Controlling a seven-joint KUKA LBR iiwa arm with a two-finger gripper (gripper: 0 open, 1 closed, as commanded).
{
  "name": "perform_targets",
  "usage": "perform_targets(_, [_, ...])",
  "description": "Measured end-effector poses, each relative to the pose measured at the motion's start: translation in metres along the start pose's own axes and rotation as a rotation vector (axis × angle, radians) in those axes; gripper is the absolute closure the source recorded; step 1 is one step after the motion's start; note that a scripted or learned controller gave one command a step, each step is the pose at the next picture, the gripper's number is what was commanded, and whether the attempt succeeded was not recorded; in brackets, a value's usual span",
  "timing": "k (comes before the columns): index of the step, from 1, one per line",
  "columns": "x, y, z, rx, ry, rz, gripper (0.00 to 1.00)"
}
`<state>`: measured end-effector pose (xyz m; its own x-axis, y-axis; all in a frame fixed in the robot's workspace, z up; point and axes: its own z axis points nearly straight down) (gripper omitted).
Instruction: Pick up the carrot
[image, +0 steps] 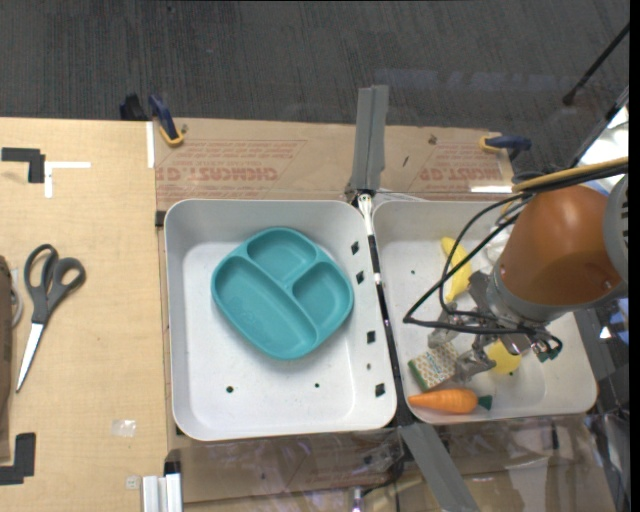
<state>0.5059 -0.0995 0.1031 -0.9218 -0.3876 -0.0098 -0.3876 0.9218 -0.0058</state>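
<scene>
Your carrot (444, 401) lies at the right bin's (570, 400) front wall, beside a green packet (432, 368); gripper (478, 352) hovers just above, finger state unreadable.

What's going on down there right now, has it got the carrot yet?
Gripper low in right bin, nothing seen held. Carrot lying free at bin's near edge. Yellow item and small packet close by.

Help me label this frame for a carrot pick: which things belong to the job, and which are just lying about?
Belong to the job:
carrot, at the right bin's near edge
gripper, low over that bin, just above the carrot

Lying about:
teal plate in the left bin
banana
yellow piece
small packet
scissors on the bench
</scene>
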Motion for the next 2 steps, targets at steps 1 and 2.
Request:
perform_targets(1, [-0.0019,0.0001,-0.0092,0.001,-0.003,-0.002,1.00])
perform_targets(2, [-0.0039,0.0001,-0.0185,0.003,-0.006,-0.004,1.00])
